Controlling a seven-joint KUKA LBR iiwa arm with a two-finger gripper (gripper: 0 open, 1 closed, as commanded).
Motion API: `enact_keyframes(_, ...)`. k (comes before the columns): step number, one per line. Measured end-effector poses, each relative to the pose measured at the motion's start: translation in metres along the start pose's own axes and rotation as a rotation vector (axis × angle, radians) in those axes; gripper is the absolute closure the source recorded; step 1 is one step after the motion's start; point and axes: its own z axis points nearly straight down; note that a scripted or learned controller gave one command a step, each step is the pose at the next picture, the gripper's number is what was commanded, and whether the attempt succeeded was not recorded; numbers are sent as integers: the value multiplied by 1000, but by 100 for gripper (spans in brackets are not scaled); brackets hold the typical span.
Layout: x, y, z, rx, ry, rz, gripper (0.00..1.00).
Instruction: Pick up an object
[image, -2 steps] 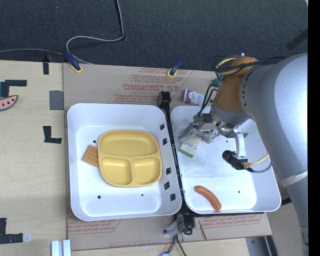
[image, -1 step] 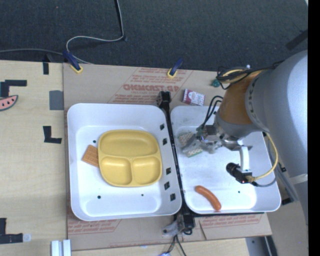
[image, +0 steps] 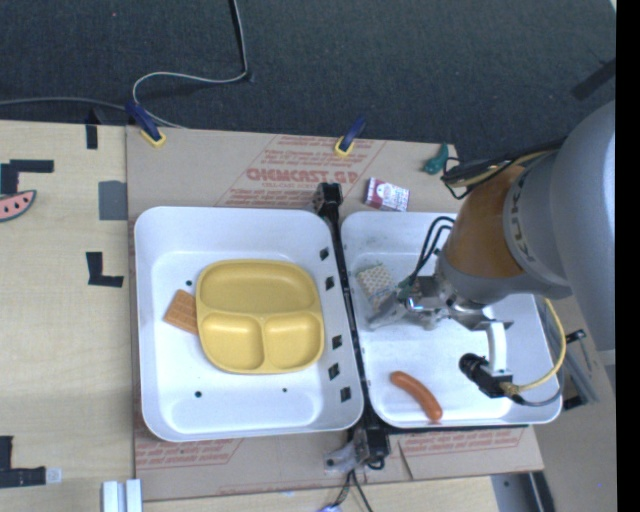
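My gripper (image: 385, 311) reaches low into the right bin (image: 520, 415) from the right, near its left wall. Just above its tip lies a small grey speckled object (image: 373, 279). An orange-red sausage (image: 416, 395) lies near the front of the right bin, apart from the gripper. The left bin (image: 165, 400) holds a yellow divided plate (image: 262, 314) and a brown flat piece (image: 182, 312) tucked at the plate's left edge.
A black divider (image: 340, 300) with clips runs between the bins. A small red-and-white packet (image: 385, 195) lies on the cardboard behind the right bin. The arm's grey and orange body (image: 520, 235) covers the right bin's far right part. Cables loop near the wrist.
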Motion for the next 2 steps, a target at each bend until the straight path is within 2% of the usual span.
enact_keyframes(1, -9, 87, 1, 1, 0, -1, 0)
enact_keyframes(2, -9, 14, 0, 3, 1, 1, 0)
